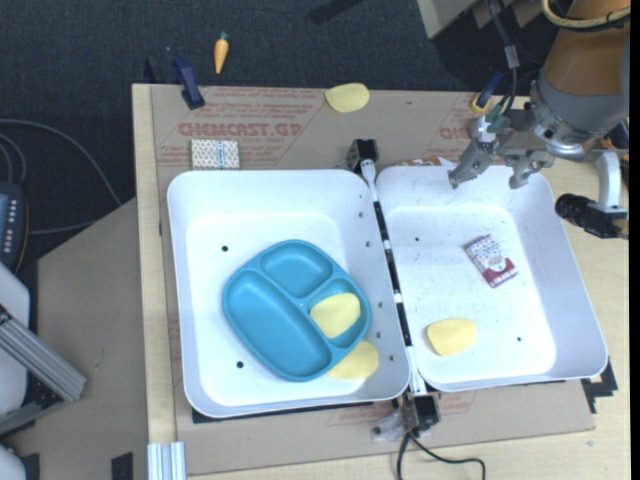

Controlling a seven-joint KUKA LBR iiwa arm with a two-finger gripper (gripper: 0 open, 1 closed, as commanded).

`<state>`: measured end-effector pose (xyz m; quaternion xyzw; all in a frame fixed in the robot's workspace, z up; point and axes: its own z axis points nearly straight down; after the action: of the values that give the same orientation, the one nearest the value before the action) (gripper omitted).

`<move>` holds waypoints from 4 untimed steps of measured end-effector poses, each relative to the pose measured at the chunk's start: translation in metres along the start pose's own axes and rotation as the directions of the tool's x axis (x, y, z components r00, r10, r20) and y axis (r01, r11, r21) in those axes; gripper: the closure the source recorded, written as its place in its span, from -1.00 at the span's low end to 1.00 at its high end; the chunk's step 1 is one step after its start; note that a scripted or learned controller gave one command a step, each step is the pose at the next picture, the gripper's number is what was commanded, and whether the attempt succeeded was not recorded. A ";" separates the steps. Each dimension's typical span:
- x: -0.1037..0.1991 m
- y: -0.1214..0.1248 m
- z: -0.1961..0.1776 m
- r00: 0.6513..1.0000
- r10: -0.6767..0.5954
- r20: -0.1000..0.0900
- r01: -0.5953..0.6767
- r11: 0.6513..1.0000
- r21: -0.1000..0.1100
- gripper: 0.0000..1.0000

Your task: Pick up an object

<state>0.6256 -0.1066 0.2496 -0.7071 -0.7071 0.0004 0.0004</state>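
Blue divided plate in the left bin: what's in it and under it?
The blue plate holds one yellow piece in a compartment. Another yellow piece pokes from under its edge, partly covered.

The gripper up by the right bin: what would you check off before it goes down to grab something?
1. Fingers spread: ok. The grey two-finger gripper has its fingers apart with nothing between them.
2. Target in the bin: ok. A small red and white packet and a yellow rounded chip-like piece lie in the right white bin.
3. Space around targets: ok. The two lie apart.
4. Gripper over a target: not ok. It hangs at the bin's far rim.
5. Height above the bin floor: cannot tell.
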 end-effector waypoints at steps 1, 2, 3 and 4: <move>-0.055 -0.016 0.079 1.000 0.002 0.001 -0.002 1.000 0.002 -1.00; -0.072 -0.052 0.120 1.000 0.001 0.000 -0.001 1.000 0.002 -1.00; -0.085 -0.059 0.166 1.000 0.001 -0.001 -0.001 1.000 0.001 -1.00; -0.085 -0.058 0.155 1.000 0.001 0.000 -0.001 1.000 -0.002 1.00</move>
<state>0.5674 -0.1914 0.0947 -0.7074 -0.7068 -0.0004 -0.0002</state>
